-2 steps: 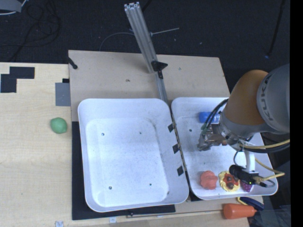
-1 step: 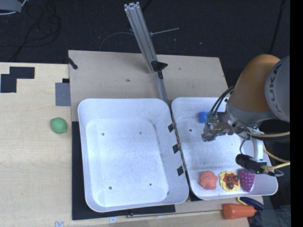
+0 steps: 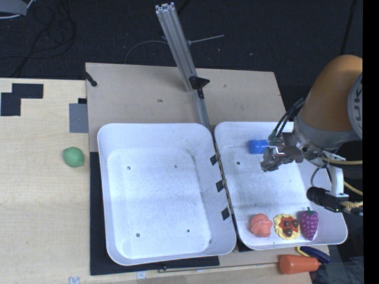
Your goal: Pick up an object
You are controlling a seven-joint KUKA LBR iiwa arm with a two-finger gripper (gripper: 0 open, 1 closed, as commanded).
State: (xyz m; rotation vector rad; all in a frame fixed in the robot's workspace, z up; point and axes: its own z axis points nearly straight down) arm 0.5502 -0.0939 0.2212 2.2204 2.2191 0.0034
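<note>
Gripper (image 3: 271,162) hangs over right bin (image 3: 331,240), just right of blue block (image 3: 257,146); finger spread too small and dark to tell, nothing visibly held. Step: approach, before grasp. Next move likely calls for shifting toward block, descending, closing. Other candidates along bin's near wall: pink piece (image 3: 260,225), yellow piece (image 3: 286,226), purple grapes (image 3: 308,222).

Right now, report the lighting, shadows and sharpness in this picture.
Camera view: even overhead light, no hard glare on the white bins; a soft grey shadow falls across the left bin's floor; the surroundings above the bench go dark; the claw and the blue block look slightly soft.
</note>
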